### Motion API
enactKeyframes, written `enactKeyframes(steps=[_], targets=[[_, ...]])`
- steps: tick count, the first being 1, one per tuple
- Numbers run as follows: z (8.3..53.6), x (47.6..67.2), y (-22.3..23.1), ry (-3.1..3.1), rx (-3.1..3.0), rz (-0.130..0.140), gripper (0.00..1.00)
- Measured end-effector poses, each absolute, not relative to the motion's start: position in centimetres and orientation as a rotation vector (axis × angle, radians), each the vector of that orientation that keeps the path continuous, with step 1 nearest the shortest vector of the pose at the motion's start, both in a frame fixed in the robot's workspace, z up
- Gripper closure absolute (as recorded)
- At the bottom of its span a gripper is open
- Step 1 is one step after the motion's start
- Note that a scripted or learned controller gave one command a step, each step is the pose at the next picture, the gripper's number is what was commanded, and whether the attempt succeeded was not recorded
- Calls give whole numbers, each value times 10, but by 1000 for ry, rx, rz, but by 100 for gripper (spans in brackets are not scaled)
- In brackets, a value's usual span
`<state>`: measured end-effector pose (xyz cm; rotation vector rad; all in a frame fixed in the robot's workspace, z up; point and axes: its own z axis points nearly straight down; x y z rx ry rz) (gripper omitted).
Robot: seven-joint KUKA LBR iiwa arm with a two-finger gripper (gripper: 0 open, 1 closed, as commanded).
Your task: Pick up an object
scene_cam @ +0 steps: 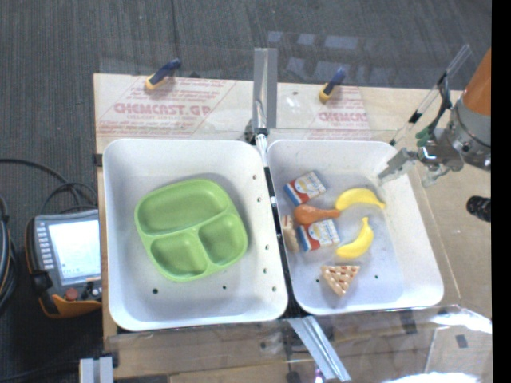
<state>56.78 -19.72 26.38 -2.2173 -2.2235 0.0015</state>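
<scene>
The right bin holds two yellow bananas, two small red-and-blue cartons, an orange drumstick toy and a tan waffle-like wedge. My gripper hangs over the bin's upper right rim, up and to the right of the upper banana. Its fingers stand apart with nothing between them. It touches none of the objects.
The left bin carries a green divided plate. A metal post rises behind the gap between the bins. Two clamps sit on the board behind. A pendant lies at the far left.
</scene>
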Motion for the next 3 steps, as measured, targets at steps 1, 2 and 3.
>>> enactKeyframes(steps=[1, 2, 3], targets=[[121, 554, -219, -2228, -2210, 0, 0], [92, 557, -197, -2121, -2330, -9, 0], [103, 560, -195, -2126, -2331, -20, 100]])
